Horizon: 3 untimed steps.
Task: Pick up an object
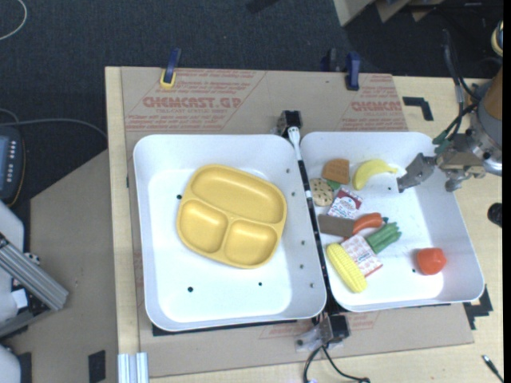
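Where clamps (168, 70) grip, brown board (263, 102)

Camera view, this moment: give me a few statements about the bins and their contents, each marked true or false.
1. The yellow tray lies in the left bin. True.
2. The banana is between the gripper's fingers. False: it lies on the right bin's floor, apart from the gripper.
3. The tomato sits apart from the other food. True.
4. The corn lies on the tray. False: it is in the right bin.
5. The tray has one compartment. False: it has three.
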Available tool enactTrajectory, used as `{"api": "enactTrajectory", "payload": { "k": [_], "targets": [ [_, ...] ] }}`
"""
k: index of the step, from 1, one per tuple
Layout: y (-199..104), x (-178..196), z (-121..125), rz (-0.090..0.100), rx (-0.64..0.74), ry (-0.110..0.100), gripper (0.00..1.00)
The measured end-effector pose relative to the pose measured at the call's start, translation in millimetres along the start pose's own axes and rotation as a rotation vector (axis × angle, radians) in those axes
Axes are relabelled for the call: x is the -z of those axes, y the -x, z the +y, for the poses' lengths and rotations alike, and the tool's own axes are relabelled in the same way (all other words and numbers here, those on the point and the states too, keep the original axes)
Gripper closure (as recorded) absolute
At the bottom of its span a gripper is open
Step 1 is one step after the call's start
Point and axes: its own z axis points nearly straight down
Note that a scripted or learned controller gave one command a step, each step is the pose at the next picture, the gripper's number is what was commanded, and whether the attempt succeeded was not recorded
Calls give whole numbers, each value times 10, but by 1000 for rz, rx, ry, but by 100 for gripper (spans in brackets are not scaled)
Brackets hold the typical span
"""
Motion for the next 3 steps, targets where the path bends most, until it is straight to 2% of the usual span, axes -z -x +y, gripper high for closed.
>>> {"api": "enactTrajectory", "payload": {
  "k": [1, 3],
  "targets": [
    [-5, 75, 23, -3, 3, 14, 0],
    [123, -837, 9, 0, 2, 8, 0]
  ]
}}
